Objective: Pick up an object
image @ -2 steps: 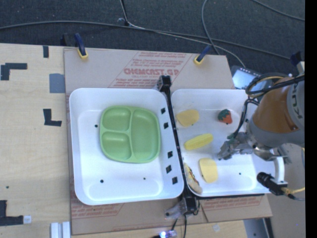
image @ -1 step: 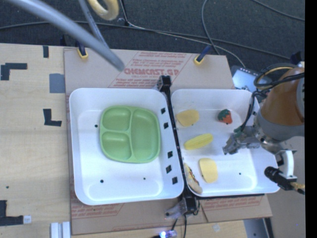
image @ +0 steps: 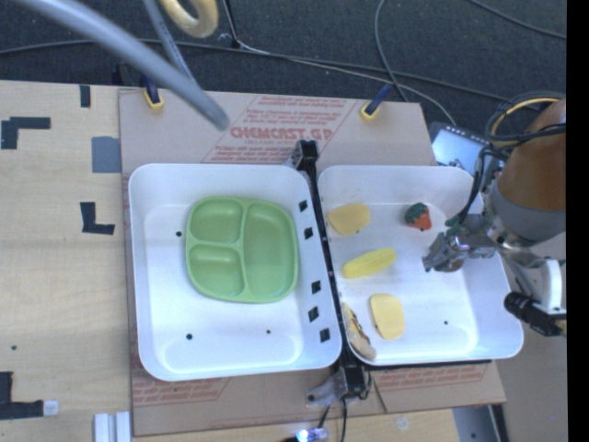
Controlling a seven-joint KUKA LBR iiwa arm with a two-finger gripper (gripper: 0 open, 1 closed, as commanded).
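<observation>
The right bin (image: pixel 479 339) holds several small items: a pale yellow round piece (image: pixel 349 218), a yellow oblong piece (image: pixel 369 263), a yellow wedge (image: pixel 387 316), a small red and green item (image: pixel 419 215) and a brownish piece (image: pixel 358 333) against the bin's left wall. My gripper (image: pixel 442 254) hangs over the right half of this bin, right of the oblong piece and just below and right of the red and green item. It appears to touch none of them.
The left bin (image: pixel 147 274) holds a green divided plate (image: pixel 244 250). A black clip strip (image: pixel 313 247) runs between the two bins. Grey hoses (image: pixel 138 44) cross the upper left. Cables lie behind the bench.
</observation>
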